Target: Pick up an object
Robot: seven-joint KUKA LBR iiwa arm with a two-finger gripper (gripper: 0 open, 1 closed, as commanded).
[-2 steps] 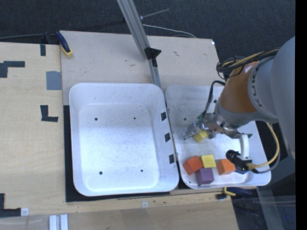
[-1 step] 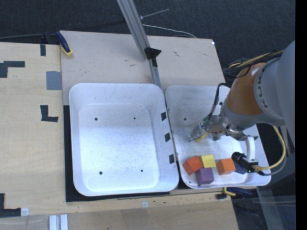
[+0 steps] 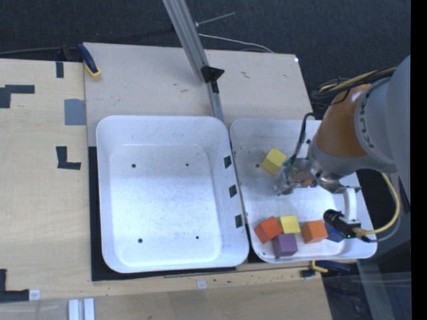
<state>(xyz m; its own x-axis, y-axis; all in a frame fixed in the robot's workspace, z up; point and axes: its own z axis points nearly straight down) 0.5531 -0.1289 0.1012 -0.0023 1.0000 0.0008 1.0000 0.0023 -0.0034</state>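
Currently the gripper (image 3: 287,182) is hovering low in the right bin (image 3: 250,133), its grasp state unreadable, with the yellow cube (image 3: 273,160) lying just beside it, up-left.

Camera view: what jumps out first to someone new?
The grey arm with its orange band reaches in from the right, its gripper low in the right bin beside a lone yellow block. Along that bin's near edge sit an orange block, a smaller yellow block, a purple block and another orange block.

Bright, even light; slightly soft focus.
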